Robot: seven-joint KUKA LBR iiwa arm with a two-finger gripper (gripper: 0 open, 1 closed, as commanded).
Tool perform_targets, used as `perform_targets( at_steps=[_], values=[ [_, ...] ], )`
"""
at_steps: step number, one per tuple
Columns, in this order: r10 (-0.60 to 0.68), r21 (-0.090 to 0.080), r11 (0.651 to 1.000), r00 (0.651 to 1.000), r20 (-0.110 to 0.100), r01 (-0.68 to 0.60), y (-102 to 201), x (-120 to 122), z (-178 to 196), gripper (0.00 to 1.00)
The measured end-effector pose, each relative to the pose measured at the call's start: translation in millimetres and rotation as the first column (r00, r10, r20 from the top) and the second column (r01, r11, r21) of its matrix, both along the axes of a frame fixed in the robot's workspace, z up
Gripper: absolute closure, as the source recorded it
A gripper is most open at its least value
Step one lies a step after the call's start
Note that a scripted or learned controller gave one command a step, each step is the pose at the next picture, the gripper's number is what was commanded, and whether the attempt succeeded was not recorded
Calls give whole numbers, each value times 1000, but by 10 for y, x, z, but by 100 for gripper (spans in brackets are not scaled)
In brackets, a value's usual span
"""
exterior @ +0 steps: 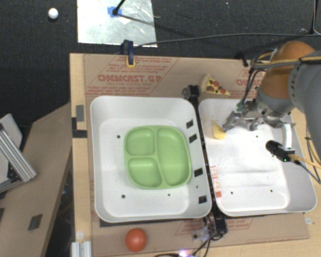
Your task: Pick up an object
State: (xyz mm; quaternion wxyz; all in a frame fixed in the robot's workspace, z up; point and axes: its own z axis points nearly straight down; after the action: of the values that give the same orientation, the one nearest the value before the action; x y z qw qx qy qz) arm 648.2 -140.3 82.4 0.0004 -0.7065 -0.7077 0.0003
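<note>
Two white bins sat side by side on the bench. Nearest the camera, outside both bins, an orange ball (135,239) rested on the bench's front edge. In the left bin (104,143) lay a green divided plate (157,156), well apart from the arm.

The right bin (257,197) held the work. Toward its far left corner lay a small yellow object (219,130) (pale, wedge-like; its exact kind could not be told), its long axis running roughly near-to-far along the bin's left wall. The gripper (239,121) hung just beside it, on the object's right and slightly farther from the camera. The object therefore lay to the left of, and a little nearer than, the jaws. Whether any part of the gripper touched it could not be resolved.

The state of the jaws could not be told; the metal parts overlapped at this slant.

Judgement: the pick would turn on shifting the gripper leftward over the yellow object.

Beyond the bins, a pizza-slice toy (215,85) lay on the bench.
</note>
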Motion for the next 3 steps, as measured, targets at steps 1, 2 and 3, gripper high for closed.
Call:
perform_targets(
  at_steps=[1, 2, 3],
  values=[
    [0, -1, 1000, 1000, 8, 0, -2, 22, 144, 100],
    [4, -1, 1000, 1000, 9, -4, 104, 59, 698, 100],
    [3, -2, 1000, 1000, 10, -3, 81, 19, 1335, 100]
  ],
)
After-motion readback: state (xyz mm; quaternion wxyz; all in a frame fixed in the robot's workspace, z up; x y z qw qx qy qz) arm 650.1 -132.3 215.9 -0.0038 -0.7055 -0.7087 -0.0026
